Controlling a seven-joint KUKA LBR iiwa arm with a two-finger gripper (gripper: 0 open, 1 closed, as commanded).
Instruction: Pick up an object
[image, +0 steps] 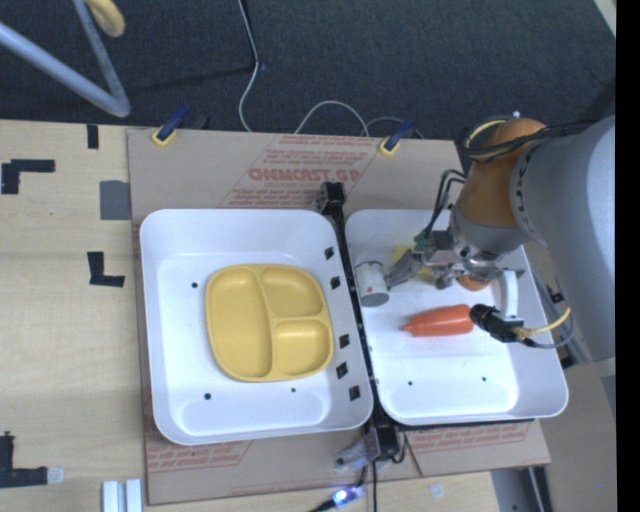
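Note:
An orange carrot-shaped object (438, 321) lies on its side in the middle of the right bin (470, 400). A small silver-grey cylinder (371, 284) rests against that bin's left wall. My gripper (437, 264) hangs low over the back of the right bin, just above the orange object and to the right of the cylinder. The arm's orange-banded wrist (490, 200) covers the gripper's upper part. I see nothing clearly held in it.
The left bin (180, 400) holds a yellow divided plate (268, 321). A black divider (345, 300) runs between the bins. Cables (530, 335) trail from the arm at the right bin's right wall. Cardboard lies under both bins.

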